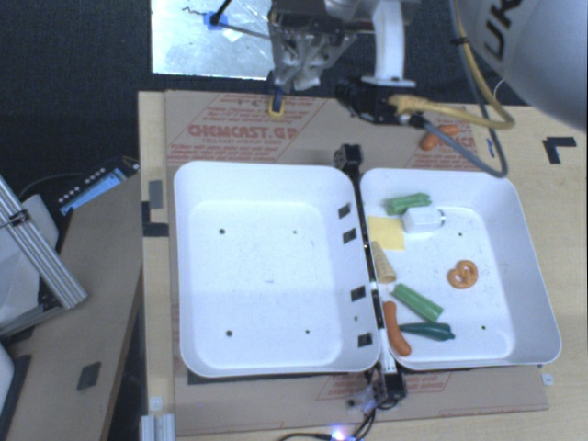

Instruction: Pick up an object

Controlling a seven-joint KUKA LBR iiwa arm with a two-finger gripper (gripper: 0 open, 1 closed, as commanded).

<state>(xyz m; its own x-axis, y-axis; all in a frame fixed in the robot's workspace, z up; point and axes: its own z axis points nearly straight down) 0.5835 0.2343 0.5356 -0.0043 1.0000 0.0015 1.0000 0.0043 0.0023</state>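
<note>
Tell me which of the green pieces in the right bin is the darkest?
The dark green piece lying at the near end of the right bin. The light green piece at the far end and the mid-green one just above it are both paler.

Two bins [266,274] – smooth white plastic, slight sheen, bench [92,265] of matt pale wood, printed brown cardboard [239,131] beneath, glossy orange pretzel [463,274], shiny metal plate [197,21] – far edge
</note>
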